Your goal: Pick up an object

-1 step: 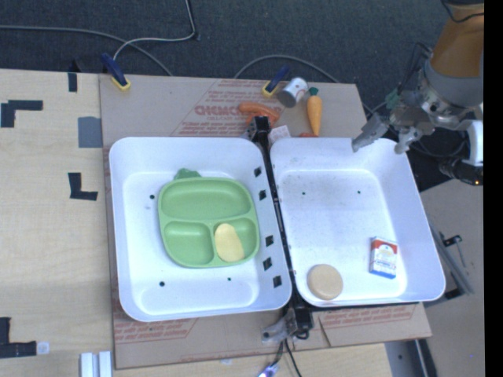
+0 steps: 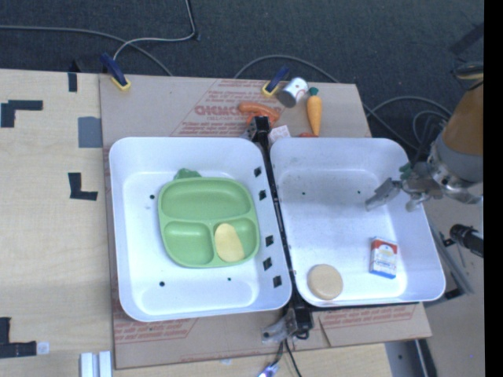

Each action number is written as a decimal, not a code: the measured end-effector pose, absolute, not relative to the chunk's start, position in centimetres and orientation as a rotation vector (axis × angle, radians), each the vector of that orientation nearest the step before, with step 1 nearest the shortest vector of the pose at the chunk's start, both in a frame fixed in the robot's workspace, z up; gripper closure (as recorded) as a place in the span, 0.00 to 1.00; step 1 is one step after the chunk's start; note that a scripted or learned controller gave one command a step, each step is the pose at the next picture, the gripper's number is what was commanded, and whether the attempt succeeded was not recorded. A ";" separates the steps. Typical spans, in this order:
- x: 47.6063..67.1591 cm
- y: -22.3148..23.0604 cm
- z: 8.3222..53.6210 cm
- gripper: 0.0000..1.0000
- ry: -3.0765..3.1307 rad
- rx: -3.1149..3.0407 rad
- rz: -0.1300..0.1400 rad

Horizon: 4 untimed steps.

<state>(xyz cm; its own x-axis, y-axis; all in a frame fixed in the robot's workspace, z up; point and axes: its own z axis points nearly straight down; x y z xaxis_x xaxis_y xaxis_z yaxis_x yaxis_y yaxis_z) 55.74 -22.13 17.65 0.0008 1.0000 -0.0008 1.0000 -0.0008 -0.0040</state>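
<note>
Camera view looks down on two shallow white plastic bins side by side. Right white bin (image 2: pixel 409 285) holds two loose things: one small red, white and blue carton (image 2: pixel 383 258) lying flat near the right wall, and one round tan disc-shaped object (image 2: pixel 324 281) near the front wall, apart from the carton. Above them, over the right side of that bin, hangs the grey metal pincer (image 2: pixel 398 195) of the arm, its two fingers spread apart with nothing between them; one finger (image 2: pixel 382 193) slants toward the bin's middle. It is apart from both things.

Left white bin (image 2: pixel 130 273) holds one green plastic divided plate (image 2: pixel 206 204) with three compartments; one yellow oval piece (image 2: pixel 229 243) lies in the front right compartment. A small green leafy item (image 2: pixel 187 174) peeks out behind the plate.

Beyond the bins, on the brown cardboard sheet (image 2: pixel 157 108) covering the surface, lie one orange toy carrot (image 2: pixel 314 112) and one small white cylinder (image 2: pixel 295 91).
</note>
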 end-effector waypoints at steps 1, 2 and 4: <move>51.3 -21.7 9.0 0.00 -2.221 -2.221 0.000; 55.6 -16.6 8.7 0.00 -2.228 -2.224 -0.005; 50.7 -20.9 15.6 0.00 -2.220 -2.220 0.002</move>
